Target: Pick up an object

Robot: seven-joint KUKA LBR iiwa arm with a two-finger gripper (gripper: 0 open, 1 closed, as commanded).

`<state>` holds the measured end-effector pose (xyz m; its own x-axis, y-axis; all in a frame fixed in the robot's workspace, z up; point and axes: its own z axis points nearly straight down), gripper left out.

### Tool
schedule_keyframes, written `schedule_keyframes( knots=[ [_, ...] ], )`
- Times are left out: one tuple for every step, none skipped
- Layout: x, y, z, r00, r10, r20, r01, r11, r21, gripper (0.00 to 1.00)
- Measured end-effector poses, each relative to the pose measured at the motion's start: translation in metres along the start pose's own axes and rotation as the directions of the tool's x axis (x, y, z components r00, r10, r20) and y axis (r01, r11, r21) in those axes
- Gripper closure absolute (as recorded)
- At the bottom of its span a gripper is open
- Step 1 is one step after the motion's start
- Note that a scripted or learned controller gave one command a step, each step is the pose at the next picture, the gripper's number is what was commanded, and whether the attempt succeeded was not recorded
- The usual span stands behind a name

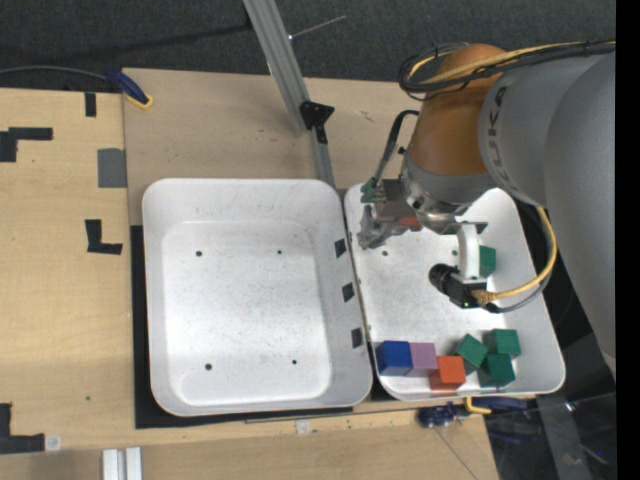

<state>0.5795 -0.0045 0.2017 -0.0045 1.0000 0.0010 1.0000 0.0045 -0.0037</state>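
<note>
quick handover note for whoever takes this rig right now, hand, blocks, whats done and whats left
Hand: low over the upper left corner of the right bin; I cannot tell whether it is open or shut, and no block shows in it.
Blocks: blue, purple, orange and three green ones are clustered along the right bin's near edge. Another green block sits further up, beside the arm.
Left bin: no blocks.
Done: no pick visible.
Left: grasp one block and lift it.
</note>
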Motion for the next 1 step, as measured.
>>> schedule_keyframes(
  knots=[
    [0.0353, -0.0291, -0.0016, 1.000, 0.001, 0.000, -0.001, 1.000, 0.000, 1.00]
  ],
)
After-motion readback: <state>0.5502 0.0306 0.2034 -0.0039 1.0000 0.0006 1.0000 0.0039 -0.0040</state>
